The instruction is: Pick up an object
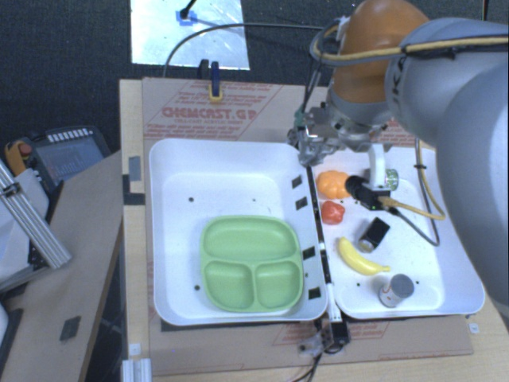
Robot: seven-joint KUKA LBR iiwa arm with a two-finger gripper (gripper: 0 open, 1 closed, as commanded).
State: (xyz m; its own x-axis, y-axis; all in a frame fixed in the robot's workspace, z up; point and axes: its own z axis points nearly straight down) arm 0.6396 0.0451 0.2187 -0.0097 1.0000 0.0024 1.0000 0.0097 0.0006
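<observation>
The grey arm [453,78] looms closest to the lens, crossing in from the right with its orange band above the wrist. Below it, the gripper [312,151] hangs at the far end of the wall between the two bins, over the far left corner of the right bin [453,285]. Whether it is open or closed cannot be told from here, since the wrist hides the tips. Nothing is seen in its hold.

The things on offer all lie in the right bin. An orange fruit [333,184] sits just beside the gripper, on its near side. A small red fruit [332,211] lies next to that, close to the dividing wall. Further toward the front come a black block [374,233], a banana [362,259] and a grey can [395,289], each apart from the others. The left bin [171,237] holds a green divided plate [252,263].

I judge the step to be the approach, with no pick made yet. The orange fruit looks the likeliest target. The next move calls for shifting a little off the wall, centring over the fruit and coming straight down. The wall and the red fruit leave little room on that side.
</observation>
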